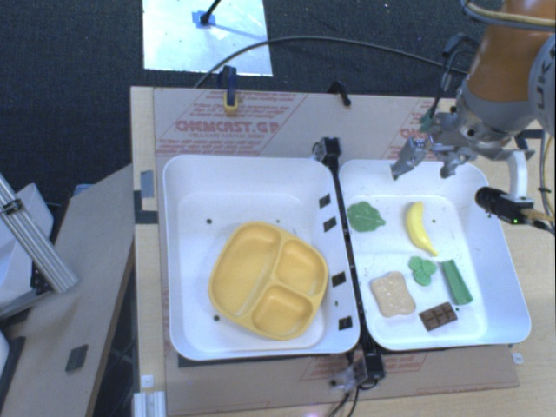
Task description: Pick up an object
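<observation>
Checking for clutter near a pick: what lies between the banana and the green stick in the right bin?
In the camera view, a small green leafy piece lies between the banana and the green stick, touching the stick's left side.

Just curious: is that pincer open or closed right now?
Open. The pincer hangs above the right bin's far edge, fingers spread apart with nothing between them.

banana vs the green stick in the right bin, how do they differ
The banana is yellow and curved; the green stick is green and straight with squared ends. The banana lies nearer the bin's far side; the green stick lies nearer its front, beside the green clump. Both are long, lie flat and slant alike.
</observation>
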